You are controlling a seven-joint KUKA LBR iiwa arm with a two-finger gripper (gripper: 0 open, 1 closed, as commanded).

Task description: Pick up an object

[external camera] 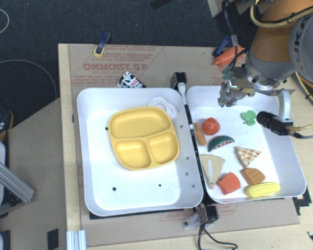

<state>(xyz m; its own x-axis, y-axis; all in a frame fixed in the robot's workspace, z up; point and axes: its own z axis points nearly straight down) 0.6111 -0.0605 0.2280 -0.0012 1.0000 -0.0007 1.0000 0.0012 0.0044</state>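
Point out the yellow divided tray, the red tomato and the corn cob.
yellow divided tray (pixel 144 137): camera view, on the ridge between its compartments.
red tomato (pixel 211 125): camera view, middle of its round top.
corn cob (pixel 263 190): camera view, middle of its yellow body.

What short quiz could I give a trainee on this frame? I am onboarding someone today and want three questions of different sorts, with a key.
1. True or false: the yellow divided tray lies in the left bin.
2. Which item lies nearest the right bin's front right corner? A) red tomato B) yellow corn cob C) green piece
3. Fill in: the claw hangs over the ____ bin, near its far edge.

Key: 1 true; 2 B; 3 right.
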